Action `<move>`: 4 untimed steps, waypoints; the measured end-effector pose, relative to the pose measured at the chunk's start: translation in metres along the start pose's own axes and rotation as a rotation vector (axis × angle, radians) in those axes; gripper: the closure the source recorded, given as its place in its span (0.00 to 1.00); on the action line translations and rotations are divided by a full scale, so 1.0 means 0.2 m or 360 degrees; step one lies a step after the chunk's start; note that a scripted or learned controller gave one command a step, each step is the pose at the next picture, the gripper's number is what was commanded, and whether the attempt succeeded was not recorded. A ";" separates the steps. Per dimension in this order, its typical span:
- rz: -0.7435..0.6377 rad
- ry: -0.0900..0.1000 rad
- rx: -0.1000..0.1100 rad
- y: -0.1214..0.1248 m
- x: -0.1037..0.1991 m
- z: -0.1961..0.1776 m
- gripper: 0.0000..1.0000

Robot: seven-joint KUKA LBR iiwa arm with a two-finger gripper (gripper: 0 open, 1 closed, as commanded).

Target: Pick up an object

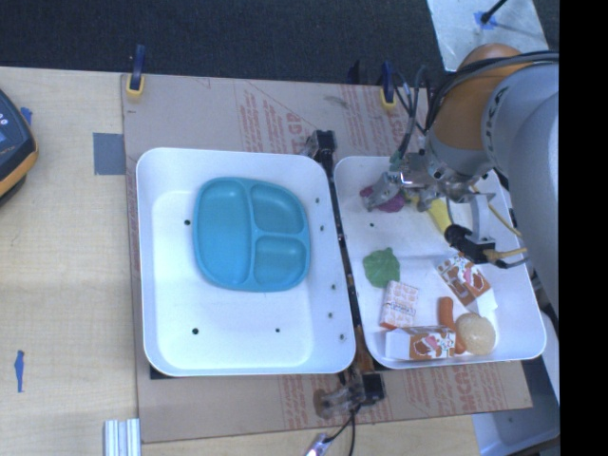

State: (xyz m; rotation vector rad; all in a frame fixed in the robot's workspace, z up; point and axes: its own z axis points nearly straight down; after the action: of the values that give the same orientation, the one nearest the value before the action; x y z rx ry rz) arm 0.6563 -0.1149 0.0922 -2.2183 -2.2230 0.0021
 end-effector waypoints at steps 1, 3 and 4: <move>0.0000 0.0000 -0.0001 0.00 -0.01 0.00 0.00; -0.0005 0.0000 0.0004 0.00 0.08 0.00 0.00; 0.0000 0.0000 -0.0001 0.00 -0.07 0.00 0.00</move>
State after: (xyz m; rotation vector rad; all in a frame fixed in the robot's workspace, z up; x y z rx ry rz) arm 0.6563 -0.1294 0.0921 -2.2187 -2.2229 0.0017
